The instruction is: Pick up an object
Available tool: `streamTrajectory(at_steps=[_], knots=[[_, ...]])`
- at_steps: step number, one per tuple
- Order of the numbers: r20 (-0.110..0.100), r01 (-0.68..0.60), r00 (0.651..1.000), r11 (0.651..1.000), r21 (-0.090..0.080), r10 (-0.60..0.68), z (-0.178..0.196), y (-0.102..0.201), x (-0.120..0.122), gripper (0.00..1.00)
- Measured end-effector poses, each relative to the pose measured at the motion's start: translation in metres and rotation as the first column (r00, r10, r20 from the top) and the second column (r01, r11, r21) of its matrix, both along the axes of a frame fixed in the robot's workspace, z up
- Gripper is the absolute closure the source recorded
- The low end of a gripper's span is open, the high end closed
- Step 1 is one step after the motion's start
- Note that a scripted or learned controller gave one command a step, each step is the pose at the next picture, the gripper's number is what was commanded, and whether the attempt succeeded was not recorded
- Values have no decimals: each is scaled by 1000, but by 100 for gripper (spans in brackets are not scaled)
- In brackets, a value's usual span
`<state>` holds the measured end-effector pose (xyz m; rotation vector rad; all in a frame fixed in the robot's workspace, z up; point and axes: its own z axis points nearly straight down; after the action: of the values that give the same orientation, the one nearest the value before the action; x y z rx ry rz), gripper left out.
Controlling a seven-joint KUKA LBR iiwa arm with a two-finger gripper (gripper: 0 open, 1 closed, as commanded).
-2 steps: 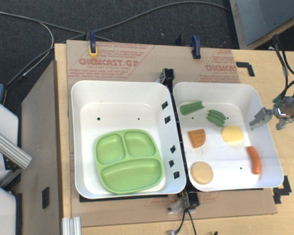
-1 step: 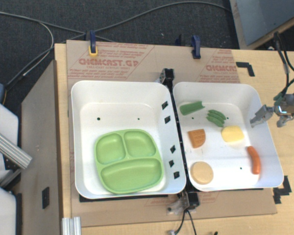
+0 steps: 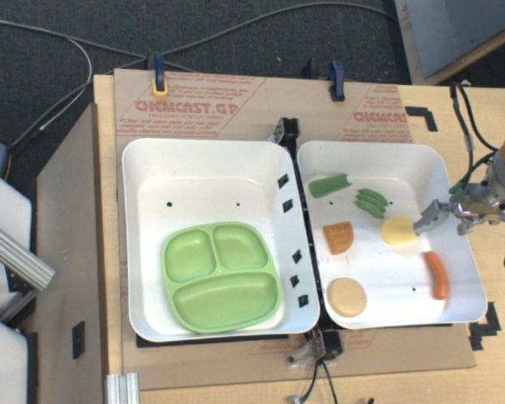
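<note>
The bench (image 3: 261, 99) is covered with a brown cardboard sheet carrying red printed letters, and two clamps, one yellow (image 3: 159, 74) and one blue (image 3: 337, 81), hold this sheet at the far edge. Around the bench lies a dark grey carpet floor (image 3: 194, 15), where thin cables (image 3: 59, 40) run. A grey panel (image 3: 450, 15) leans at the far right corner, and pale metal equipment (image 3: 8, 251) stands beside the left edge.

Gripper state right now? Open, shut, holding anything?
Gripper: at the right bin's right wall beside the yellow piece; nothing seen in its grasp; open or shut cannot be told.
</note>
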<state>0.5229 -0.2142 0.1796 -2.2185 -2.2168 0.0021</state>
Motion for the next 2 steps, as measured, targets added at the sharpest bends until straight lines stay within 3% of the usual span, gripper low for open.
streamTrajectory(at_steps=[1,2], knots=[[2,-1,1000,1000,0,1,-62,-1,1,0],[2,-2,1000,1000,3,2,-95,1,2,0]])
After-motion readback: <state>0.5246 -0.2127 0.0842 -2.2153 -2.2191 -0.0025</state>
